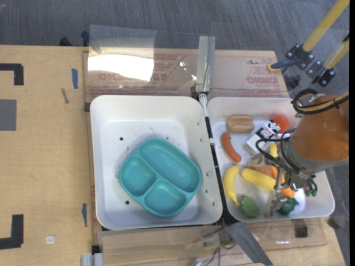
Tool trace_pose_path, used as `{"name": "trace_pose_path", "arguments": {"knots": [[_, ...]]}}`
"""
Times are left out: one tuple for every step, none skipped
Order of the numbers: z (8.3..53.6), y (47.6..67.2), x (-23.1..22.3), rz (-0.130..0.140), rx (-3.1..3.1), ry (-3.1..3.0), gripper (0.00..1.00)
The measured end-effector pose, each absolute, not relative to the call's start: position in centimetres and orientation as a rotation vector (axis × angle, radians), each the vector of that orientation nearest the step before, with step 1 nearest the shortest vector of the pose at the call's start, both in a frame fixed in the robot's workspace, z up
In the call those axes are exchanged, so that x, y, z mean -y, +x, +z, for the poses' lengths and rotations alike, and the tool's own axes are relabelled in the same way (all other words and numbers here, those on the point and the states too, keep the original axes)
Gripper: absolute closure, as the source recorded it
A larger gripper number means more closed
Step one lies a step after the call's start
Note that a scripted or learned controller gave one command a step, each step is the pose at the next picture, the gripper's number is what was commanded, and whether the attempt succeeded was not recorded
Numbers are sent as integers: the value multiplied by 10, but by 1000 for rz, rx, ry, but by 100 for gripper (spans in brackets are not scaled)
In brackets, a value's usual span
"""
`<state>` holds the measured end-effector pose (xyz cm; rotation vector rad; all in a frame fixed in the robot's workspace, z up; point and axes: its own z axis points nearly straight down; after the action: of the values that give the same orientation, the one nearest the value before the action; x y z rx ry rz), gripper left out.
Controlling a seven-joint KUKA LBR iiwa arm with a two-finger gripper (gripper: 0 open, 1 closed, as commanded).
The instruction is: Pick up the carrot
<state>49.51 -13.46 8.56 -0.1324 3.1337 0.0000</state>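
Note:
The carrot point(288, 193) is a small orange piece with a green leafy top, lying at the front right of the right bin point(324, 204). My gripper point(289, 183) is low in that bin, directly over the carrot, and its body and cables hide most of it. I cannot make out whether anything is held. The arm's orange band point(321, 137) stands just above the gripper.
Packed around the carrot are a yellow corn cob point(257, 177), a banana point(230, 183) and a green bumpy toy point(249, 206). Further back lie a sausage point(231, 147), a bun point(240, 124) and a red toy point(281, 121). A teal divided plate point(160, 176) sits in the left bin point(105, 121).

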Motion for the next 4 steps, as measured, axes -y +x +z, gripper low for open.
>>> {"name": "trace_pose_path", "arguments": {"knots": [[97, 498, 133, -1, -3129, -137, 100], [228, 510, 42, 0, -3105, -289, 100], [289, 546, 122, -8, -3099, -431, 100], [287, 546, 119, -2, -3103, -439, 0]]}}
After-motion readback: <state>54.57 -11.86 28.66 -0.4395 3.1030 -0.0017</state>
